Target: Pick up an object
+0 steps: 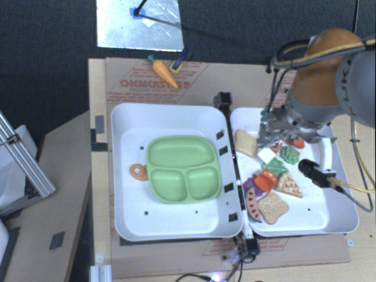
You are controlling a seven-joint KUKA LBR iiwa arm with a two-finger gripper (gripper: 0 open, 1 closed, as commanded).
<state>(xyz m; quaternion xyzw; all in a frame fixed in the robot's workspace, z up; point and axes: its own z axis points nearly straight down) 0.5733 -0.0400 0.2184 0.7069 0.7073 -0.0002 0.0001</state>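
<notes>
The right bin (343,213) holds several toy foods: a tan bread wedge (245,143), a white piece (267,155), a green knobbly piece (289,154), a red-orange pepper (265,181), a pizza slice (289,185), a toast slice (272,207) and a watermelon slice (252,201). My gripper (269,137) hangs low over the back of this bin, just right of the bread wedge and above the white piece. The wrist hides part of a red piece (297,142) behind it. I see nothing clearly held.
The left bin (126,216) carries a green divided plate (182,168) and a small orange pretzel (138,171) beside it. A toy carrot (164,73) lies on the cardboard behind the bins. A silver sheet (138,16) sits at the back.
</notes>
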